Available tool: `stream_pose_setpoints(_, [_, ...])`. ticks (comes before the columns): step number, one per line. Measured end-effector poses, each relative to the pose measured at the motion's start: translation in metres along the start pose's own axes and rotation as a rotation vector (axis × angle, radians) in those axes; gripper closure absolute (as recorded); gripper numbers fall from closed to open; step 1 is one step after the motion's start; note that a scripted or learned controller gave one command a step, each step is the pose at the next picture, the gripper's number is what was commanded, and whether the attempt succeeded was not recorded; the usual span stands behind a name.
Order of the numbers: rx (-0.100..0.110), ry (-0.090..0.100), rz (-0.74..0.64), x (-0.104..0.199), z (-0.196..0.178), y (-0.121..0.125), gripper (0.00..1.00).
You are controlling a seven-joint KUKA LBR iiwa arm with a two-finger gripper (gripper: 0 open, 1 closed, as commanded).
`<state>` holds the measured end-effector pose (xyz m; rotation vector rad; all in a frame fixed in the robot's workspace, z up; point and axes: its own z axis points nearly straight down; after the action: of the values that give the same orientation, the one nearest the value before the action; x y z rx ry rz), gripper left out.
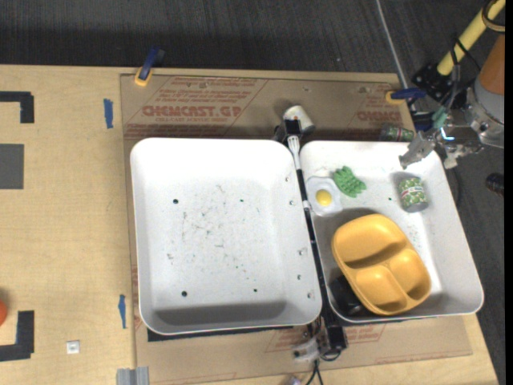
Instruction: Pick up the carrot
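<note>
My gripper [429, 156] hangs over the far right corner of the right bin [461, 255]. Its two grey fingers stand apart, open, with nothing between them. Just below and left of it, a small round green-and-white object [412, 192] lies on the bin floor. A leafy green toy [348, 181] and a fried-egg toy [324, 198] lie at the bin's far left. A yellow divided plate [379, 263] covers the near half of the bin, with something dark [343, 298] partly hidden under its near-left edge.
The left bin [152, 215] sits beside the right one, with only specks on its floor. An orange-red object [2, 313] is cut off at the bench's left edge. Cables and a yellow hose [469, 34] hang behind the gripper at the top right.
</note>
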<state>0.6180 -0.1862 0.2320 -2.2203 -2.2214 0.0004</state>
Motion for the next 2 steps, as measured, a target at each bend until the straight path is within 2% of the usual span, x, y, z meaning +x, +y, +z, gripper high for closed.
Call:
stream_pose_setpoints(1, [0.000, 0.000, -0.043, 0.004, 0.091, -0.064, 0.00])
stream_pose_setpoints(2, [-0.012, -0.004, -0.116, 0.034, 0.144, -0.093, 0.00])
